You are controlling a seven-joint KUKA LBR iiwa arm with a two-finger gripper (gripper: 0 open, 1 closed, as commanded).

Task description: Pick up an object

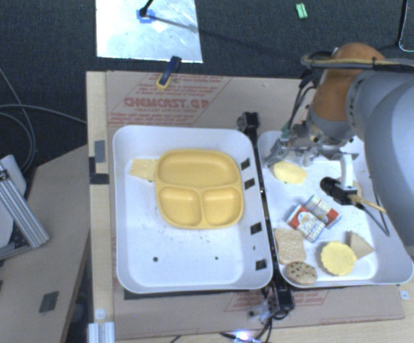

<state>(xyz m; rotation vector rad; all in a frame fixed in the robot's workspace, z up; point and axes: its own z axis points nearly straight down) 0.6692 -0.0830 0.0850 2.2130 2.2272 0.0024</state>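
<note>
My gripper is low over the far left corner of the right bin. Right below it, toward the front, lies a pale yellow round piece, touching or nearly touching it. Further forward in that bin lie a red and white packet, a slice of bread, a chocolate-chip cookie, a yellow disc and a tan wedge.
The left bin holds a yellow divided plate with a pale yellow flat piece by its left rim. The arm's grey body covers the right bin's far right part. A black-clipped divider separates the bins.
</note>
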